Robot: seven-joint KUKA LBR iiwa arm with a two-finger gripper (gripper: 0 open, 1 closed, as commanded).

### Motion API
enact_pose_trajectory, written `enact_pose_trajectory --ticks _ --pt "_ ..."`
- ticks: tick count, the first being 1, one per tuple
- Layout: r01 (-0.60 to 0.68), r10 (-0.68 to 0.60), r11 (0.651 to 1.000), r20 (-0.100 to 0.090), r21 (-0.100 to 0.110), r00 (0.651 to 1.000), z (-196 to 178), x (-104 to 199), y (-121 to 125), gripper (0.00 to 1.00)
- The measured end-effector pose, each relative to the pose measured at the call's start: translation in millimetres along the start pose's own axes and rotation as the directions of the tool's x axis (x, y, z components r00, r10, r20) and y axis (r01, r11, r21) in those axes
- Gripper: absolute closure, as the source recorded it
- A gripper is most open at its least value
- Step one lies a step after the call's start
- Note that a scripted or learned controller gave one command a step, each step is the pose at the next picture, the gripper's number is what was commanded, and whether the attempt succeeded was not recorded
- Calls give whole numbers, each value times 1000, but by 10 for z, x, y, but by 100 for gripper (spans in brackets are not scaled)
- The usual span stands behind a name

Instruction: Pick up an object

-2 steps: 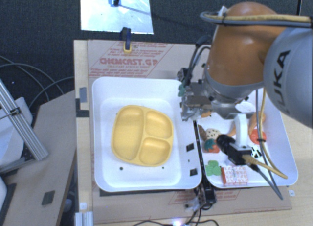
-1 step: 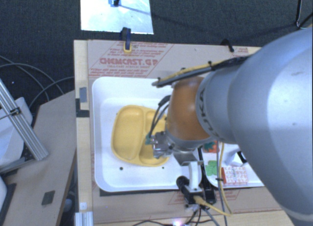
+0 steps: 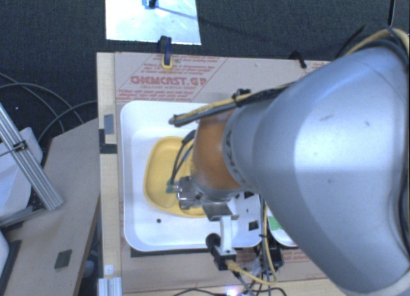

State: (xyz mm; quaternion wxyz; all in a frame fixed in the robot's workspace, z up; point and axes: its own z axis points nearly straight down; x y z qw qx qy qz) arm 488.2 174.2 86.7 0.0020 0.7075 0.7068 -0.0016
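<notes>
One grey arm (image 3: 320,147), orange band (image 3: 211,154) above its wrist, reaches from the right and hangs low over a shallow white bin (image 3: 136,160) on my remote feed. A yellow, rounded, shallow plastic dish (image 3: 161,173), the task's thing, lies on the bin's floor closer to the left wall than to the front or back wall. The arm covers its right part. The gripper (image 3: 190,193) sits over the dish's front-right rim. From this angle I cannot tell whether the claw is open or closed, or whether it touches the dish. A small dark speck (image 3: 159,220) lies near the bin's front wall. Under the bin is a brown sheet with red lettering (image 3: 170,80), and a blue clamp (image 3: 165,50) sits at that sheet's back edge.
</notes>
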Motion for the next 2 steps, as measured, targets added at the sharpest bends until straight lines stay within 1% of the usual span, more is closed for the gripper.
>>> enact_pose_trajectory --ticks 1,2 --pt "2 -2 1000 -6 -20 1000 -939 -239 1239 100" --pt "5 -5 1000 -5 -5 1000 51 -129 1691 100"
